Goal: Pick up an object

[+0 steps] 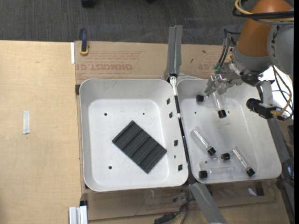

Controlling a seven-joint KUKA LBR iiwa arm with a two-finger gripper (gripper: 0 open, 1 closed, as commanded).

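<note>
Nearest in the right bin [275,169] lay several capped tubes [203,143]. Farther back one tube [219,107] hung tilted from the hand [216,90], apparently clamped between its fingers above the bin floor. The pick looked made; next called for a steady lift clear. The left bin [86,139] held a dark ribbed slab [139,146].

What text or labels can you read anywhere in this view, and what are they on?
"CHEMCYST.GF" or close to it, in red print, upside down and blurred, on the brown cardboard sheet behind the left white bin.
Smaller red lines beside it on the cardboard: too blurred to read.
Clear tubes in the right bin: no readable markings.
</note>
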